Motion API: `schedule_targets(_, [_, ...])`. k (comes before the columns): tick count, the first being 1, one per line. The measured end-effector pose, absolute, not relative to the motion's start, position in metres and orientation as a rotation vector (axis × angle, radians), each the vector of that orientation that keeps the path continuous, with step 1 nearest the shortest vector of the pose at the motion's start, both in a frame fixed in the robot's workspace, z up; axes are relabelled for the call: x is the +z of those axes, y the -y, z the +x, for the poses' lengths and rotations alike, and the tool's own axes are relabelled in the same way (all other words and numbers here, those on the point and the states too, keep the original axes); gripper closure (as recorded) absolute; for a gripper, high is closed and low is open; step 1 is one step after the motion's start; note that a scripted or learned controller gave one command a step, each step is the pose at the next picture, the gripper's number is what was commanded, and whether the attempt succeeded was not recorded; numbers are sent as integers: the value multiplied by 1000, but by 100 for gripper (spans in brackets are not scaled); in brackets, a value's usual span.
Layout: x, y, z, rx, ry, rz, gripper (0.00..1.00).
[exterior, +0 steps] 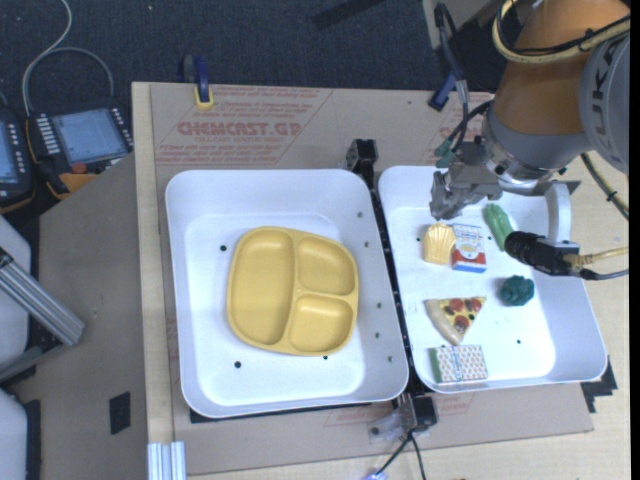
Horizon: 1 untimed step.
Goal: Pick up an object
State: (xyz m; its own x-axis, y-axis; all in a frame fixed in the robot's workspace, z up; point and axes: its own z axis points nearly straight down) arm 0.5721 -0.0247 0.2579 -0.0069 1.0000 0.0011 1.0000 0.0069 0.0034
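Note:
My gripper (450, 205) hangs over the back of the right bin (570, 368), just above and behind a yellow toy (437, 245) and a red-and-white carton (468, 247). Nothing shows between its fingers. A green cucumber-like piece (497, 219) lies right of the gripper. Toward the front, a pizza slice (456, 316) lies in the bin's middle. A dark green lump (517, 290) sits to the slice's right, and a green-and-white box (460, 364) rests at the front.
The left bin (200, 218) holds a yellow divided plate (292, 290). A black cable connector (540, 253) from the arm hangs over the right bin's right side. Clamps stand between the two bins at back and front.

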Motion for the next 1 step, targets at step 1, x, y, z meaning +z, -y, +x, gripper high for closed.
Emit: schedule_targets(1, [257, -21, 589, 4, -2226, 2215, 100])
